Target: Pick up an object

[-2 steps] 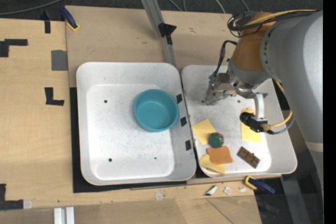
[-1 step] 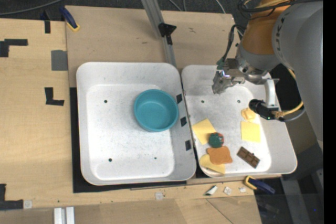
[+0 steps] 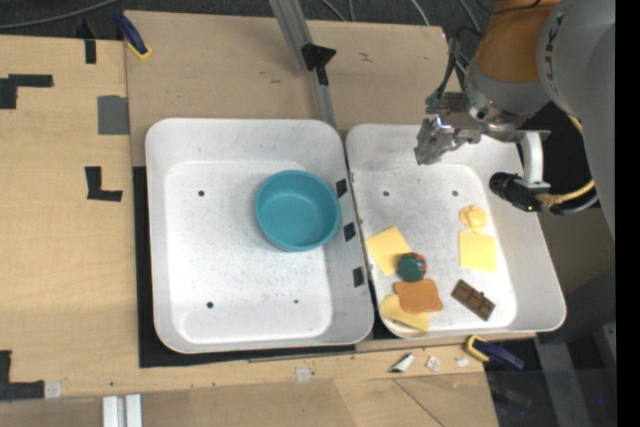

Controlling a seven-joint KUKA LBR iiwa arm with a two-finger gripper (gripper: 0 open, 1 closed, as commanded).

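My pincer [image 3: 431, 147] hangs over the far part of the right bin [image 3: 530, 315]; whether it is open or closed, I cannot tell from this angle. Nothing visible in its grip.

Candidates to pick all lie at the near end of the right bin:
- 2 flat yellow squares, cheese-like, smooth: one [image 3: 388, 248] toward the bin's left, one [image 3: 478, 252] toward its right.
- small pale yellow lump [image 3: 473, 216], just beyond the right square.
- green round piece [image 3: 411, 266] with a red edge, touching the left square.
- orange toast-shaped slab [image 3: 418, 296], partly over a pale yellow piece [image 3: 402, 316].
- dark brown segmented bar [image 3: 472, 299], chocolate-like.

Left bin [image 3: 180, 315]: 1 teal bowl [image 3: 296, 209], round, smooth, upright. Both bins white, shallow, speckled floors.
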